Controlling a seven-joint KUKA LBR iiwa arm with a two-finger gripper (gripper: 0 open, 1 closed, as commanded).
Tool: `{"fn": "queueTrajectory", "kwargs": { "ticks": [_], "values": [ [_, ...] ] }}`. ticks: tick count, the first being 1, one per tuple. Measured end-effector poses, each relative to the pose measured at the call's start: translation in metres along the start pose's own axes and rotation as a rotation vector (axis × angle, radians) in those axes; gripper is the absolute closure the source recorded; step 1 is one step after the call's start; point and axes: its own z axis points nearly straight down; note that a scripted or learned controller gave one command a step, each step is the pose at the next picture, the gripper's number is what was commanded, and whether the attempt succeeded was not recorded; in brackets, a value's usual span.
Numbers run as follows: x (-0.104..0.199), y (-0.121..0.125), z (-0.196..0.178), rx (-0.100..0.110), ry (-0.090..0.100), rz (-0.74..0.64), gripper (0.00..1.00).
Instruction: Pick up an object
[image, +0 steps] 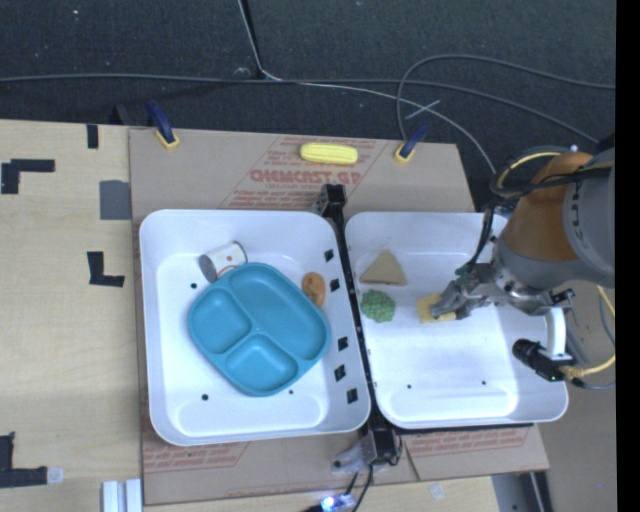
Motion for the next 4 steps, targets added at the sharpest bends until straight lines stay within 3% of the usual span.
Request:
{"fn": "queueTrajectory", "kwargs": {
  "ticks": [3, 4],
  "values": [
    [-0.004, 0.007, -0.147, 0.003, 0.002, 0.001, 1.0],
    [0.038, 0.014, -0.141, 0.009, 0.005, -0.003, 1.0]
  ]
}}
